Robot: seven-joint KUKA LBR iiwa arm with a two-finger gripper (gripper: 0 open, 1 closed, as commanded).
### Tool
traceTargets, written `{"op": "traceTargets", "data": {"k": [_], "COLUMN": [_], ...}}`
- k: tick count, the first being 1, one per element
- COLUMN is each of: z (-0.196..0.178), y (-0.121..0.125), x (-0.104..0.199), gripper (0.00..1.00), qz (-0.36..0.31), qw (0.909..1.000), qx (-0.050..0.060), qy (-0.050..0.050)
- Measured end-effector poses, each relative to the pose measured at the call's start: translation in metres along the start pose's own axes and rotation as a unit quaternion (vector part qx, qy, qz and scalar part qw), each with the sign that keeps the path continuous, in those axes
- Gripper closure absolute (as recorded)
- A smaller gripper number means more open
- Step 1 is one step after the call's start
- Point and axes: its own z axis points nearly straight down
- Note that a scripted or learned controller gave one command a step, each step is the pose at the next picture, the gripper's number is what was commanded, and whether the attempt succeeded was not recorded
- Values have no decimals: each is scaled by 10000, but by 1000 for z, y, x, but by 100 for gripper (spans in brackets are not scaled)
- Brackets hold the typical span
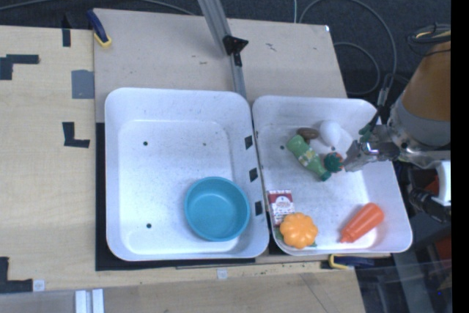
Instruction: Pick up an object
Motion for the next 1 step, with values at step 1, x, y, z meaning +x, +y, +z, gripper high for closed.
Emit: {"op": "traceTargets", "data": {"k": [1], "z": [-5], "y": [19], "x": [47], "gripper": [100], "qz": [-25], "qw": [10000], "qx": [19], "qy": [13]}}
